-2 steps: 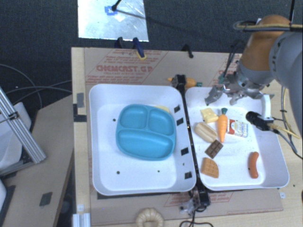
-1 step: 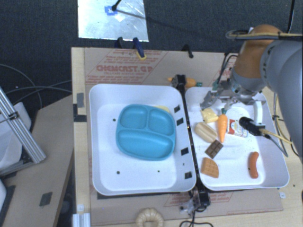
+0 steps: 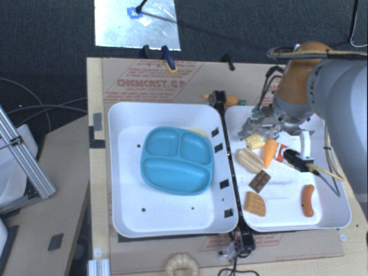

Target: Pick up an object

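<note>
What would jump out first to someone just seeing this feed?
The blue divided plate dominates the left bin. In the right bin, small toy foods cluster: a carrot, a bread roll, a sausage. The arm's hand hovers over that bin's far end.

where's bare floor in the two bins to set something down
Left white bin: bare strips all around the blue divided plate. Right white bin: a bare patch between the brown waffle piece and orange sausage; its upper half is crowded under the gripper.

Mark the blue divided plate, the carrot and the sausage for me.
blue divided plate (image 3: 172,174), camera view, bare floor of its large compartment.
carrot (image 3: 269,153), camera view, middle of its orange body.
sausage (image 3: 309,200), camera view, middle of its length.
</note>
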`<state>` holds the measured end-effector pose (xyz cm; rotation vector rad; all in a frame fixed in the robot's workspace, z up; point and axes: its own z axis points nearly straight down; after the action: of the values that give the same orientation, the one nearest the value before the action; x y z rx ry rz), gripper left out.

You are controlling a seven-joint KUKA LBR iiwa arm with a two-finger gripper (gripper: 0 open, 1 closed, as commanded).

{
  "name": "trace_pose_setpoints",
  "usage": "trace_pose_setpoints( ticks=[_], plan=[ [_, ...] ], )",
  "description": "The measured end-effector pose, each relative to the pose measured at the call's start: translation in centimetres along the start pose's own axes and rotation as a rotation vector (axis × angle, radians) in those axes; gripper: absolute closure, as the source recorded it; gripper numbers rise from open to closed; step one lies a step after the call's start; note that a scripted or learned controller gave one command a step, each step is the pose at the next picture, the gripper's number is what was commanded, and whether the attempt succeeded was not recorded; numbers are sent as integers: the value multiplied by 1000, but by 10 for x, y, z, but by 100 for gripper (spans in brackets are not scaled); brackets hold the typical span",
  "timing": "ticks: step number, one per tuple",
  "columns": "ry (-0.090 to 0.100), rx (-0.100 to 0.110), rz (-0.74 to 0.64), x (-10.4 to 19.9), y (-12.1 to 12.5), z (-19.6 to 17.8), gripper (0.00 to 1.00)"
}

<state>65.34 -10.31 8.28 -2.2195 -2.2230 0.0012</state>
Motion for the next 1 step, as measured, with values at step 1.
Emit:
trace_pose_setpoints(
  ticks=[1],
  plan=[
    [0,-6,1,0,2,-14,100]
  ],
)
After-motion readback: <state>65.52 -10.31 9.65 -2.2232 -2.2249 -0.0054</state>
